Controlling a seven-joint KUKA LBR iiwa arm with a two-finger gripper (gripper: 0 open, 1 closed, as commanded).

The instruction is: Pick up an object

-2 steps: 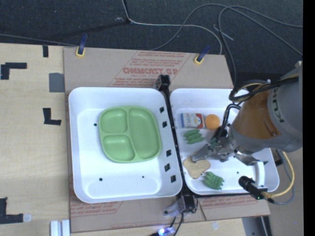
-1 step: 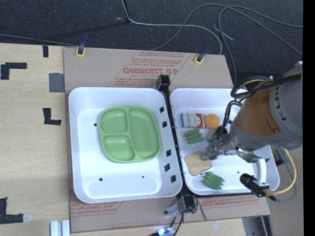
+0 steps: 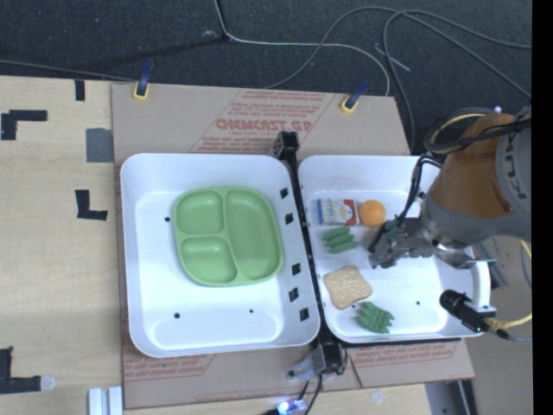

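In the right bin [image 3: 393,318], an orange ball [image 3: 372,213], small carton [image 3: 335,211], green pods [image 3: 340,239], toast slice [image 3: 347,286] and leafy green piece [image 3: 374,317] lie toward its left side, the gripper [image 3: 387,251] beside them, its grip impossible to tell.

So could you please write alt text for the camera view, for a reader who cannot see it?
A grey robot arm's gripper hangs low in the right white bin, among a small carton, an orange ball, green toy vegetables and a toast slice. The left white bin holds a green divided plate.
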